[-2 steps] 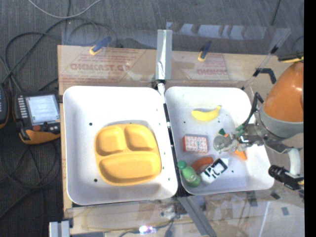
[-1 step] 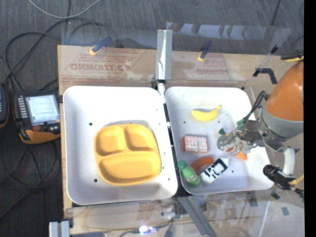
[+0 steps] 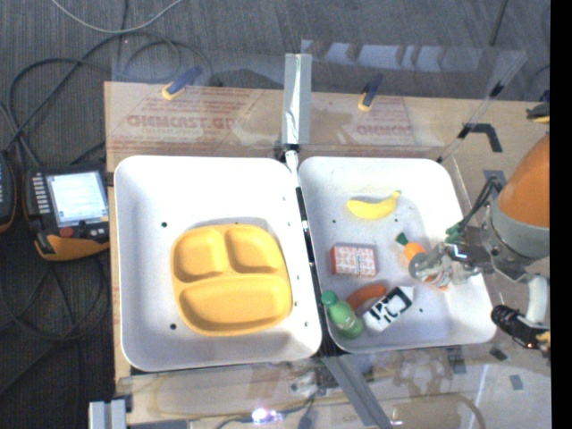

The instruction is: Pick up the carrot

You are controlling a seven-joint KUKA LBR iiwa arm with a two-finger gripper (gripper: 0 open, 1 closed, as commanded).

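**Gripper at the carrot in the right bin**

Working from the left, we see a handheld screen unit (image 3: pixel 70 199) lying on the floor, far to the left of the gripper. Next comes the left bin (image 3: pixel 143 195) on the worktop (image 3: pixel 134 114), holding a yellow divided tray (image 3: pixel 232 277), well to the gripper's left. A metal post (image 3: pixel 296 101) stands between the two bins at their far edge.

In the right bin (image 3: pixel 429 177) we find a green bottle (image 3: pixel 342 315) at the near edge, a small red-patterned box (image 3: pixel 354 260), a reddish-brown oblong item (image 3: pixel 366 294) and a black-and-white card (image 3: pixel 390 307), all left of the gripper. A banana (image 3: pixel 373 206) lies up and to its left.

The carrot (image 3: pixel 413 250), orange with a green top, lies just beside the gripper (image 3: pixel 438 264), touching or nearly touching its left side. We cannot tell how far the gripper is open, nor whether it has hold of the carrot. The arm (image 3: pixel 523 208) reaches in from the right.
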